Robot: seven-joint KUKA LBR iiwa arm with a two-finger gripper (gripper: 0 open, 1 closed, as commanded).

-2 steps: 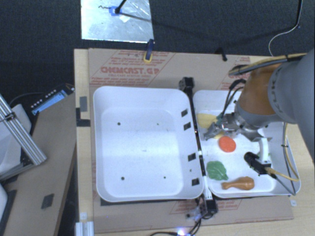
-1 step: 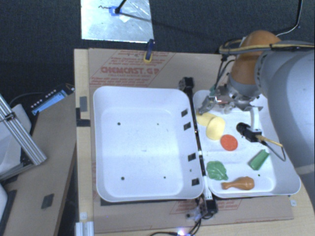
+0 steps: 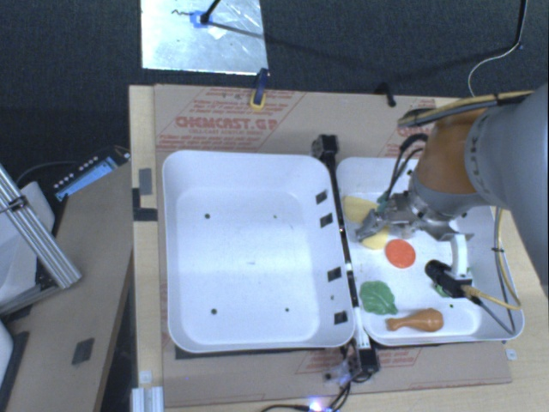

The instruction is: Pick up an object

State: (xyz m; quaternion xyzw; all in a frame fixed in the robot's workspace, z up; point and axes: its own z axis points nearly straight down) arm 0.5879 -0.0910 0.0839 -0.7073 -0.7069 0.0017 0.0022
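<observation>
While gripper (image 3: 375, 224) is low in right bin (image 3: 480, 329) | fingers' state cannot be told | touching yellow object (image 3: 360, 208) | orange disc (image 3: 400, 253) just beside

1. Left bin (image 3: 249, 256): smooth white plastic, slight sheen. Right bin (image 3: 480, 316): same look.
2. Bench top (image 3: 232, 123): matt tan board, cardboard-like, red print.
3. Arm (image 3: 506, 157): smooth grey shell, satin; orange band (image 3: 446, 157) glossy.
4. Gripper (image 3: 382, 221): dull grey metal-looking parts.
5. Orange disc (image 3: 400, 253): smooth, matt plastic look.
6. Green piece (image 3: 377, 297): bumpy surface, plastic look.
7. Brown drumstick shape (image 3: 418, 320): smooth, slightly glossy.
8. Yellow item (image 3: 360, 207): smooth, matt; material cannot tell.
9. Sheet (image 3: 203, 24) beyond bench: shiny, wrinkled, foil-like.
10. Floor (image 3: 69, 58): dark, rough, carpet-like.
11. Rail (image 3: 34, 239) at left: brushed metal.
</observation>
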